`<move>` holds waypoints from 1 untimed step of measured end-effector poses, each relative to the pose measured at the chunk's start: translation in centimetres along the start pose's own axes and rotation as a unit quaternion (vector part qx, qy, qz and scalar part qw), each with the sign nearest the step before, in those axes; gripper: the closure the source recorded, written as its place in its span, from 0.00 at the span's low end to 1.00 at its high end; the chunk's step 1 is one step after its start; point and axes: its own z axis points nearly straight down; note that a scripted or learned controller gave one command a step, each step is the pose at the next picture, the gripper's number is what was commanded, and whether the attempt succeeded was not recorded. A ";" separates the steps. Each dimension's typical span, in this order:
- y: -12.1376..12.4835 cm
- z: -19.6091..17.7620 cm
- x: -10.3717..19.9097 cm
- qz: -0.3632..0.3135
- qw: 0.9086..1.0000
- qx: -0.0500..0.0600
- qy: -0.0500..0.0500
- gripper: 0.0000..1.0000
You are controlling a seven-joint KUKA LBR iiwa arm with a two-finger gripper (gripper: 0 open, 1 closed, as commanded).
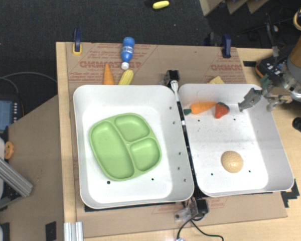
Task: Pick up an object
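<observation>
Cables (190, 220) trail off the bench's near edge. Left bin (85, 149) holds a green tray (124, 145), set flat, its compartments bare. Right bin (271, 154) offers the pickable things, well apart for a clean grasp: carrot (202, 107) touching a red piece (221, 110), tan ball (232, 161) nearer. Gripper (250, 100) hangs over that bin's far right corner, nothing between its fingers; whether they are apart I cannot tell. Arm runs out of frame.

Red printed lettering runs along the far edge of the cardboard sheet (150, 54) covering the table, mirrored or inverted and too blurred to read.
</observation>
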 end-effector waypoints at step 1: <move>4.8 12.9 1.9 -0.002 1.000 0.003 0.001 0.00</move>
